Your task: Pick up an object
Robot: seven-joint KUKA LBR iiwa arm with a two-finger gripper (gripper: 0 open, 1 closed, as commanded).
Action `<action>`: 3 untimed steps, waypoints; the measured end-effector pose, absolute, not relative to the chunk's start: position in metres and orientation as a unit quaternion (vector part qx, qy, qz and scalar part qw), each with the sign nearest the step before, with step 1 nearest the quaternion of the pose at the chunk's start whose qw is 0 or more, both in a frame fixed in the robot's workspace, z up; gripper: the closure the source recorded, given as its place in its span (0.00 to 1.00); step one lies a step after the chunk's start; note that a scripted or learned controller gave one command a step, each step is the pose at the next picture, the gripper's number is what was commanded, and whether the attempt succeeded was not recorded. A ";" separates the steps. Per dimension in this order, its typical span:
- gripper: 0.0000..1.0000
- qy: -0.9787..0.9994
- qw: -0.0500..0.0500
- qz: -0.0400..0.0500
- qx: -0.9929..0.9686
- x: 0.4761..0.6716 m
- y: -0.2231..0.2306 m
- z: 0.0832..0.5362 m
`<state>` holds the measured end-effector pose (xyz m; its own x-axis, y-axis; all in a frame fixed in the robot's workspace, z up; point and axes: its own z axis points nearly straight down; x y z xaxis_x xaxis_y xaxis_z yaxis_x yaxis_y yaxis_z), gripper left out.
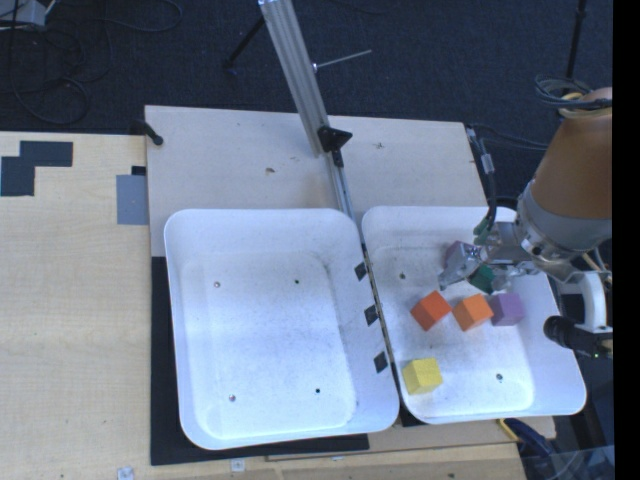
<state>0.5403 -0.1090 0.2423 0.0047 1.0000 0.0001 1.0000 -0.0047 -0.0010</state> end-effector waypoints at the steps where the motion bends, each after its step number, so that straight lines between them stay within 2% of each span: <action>1: 0.00 -0.707 0.006 0.003 -0.707 0.513 -0.095 0.101; 2: 0.00 -0.707 0.000 0.000 -0.707 0.553 -0.102 0.093; 3: 0.00 -0.708 0.004 -0.003 -0.706 0.560 -0.145 0.093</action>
